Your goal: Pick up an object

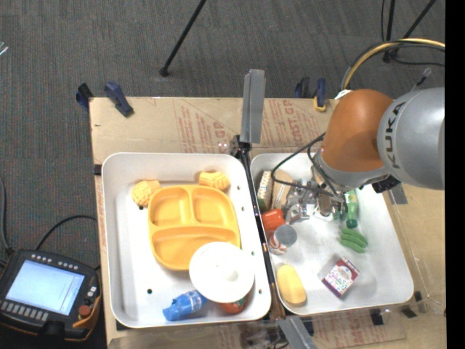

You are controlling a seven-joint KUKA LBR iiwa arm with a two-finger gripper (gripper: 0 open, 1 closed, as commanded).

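Note:
My gripper (pixel 311 206) hangs low over the back left part of the right bin (pixel 378 297), below the arm's orange band (pixel 354 131). Close to its left lie an orange-red piece (pixel 272 218) and a small grey cup (pixel 283 237). A green bottle (pixel 352 206) and a green pea pod (pixel 354 240) lie to its right. Nearer the front are a yellow lemon-like object (pixel 291 284) and a small pink and white box (pixel 340 278). A beige striped item (pixel 265 186) leans at the bin's left wall.
The left bin (pixel 120 267) holds a yellow divided tray (pixel 190 220), a white round lid (pixel 221 271), two corn pieces (pixel 144 191) (pixel 214 179), a blue bottle (pixel 184 306) and a red item (pixel 233 307). A grey post (pixel 253 111) stands behind the bins.

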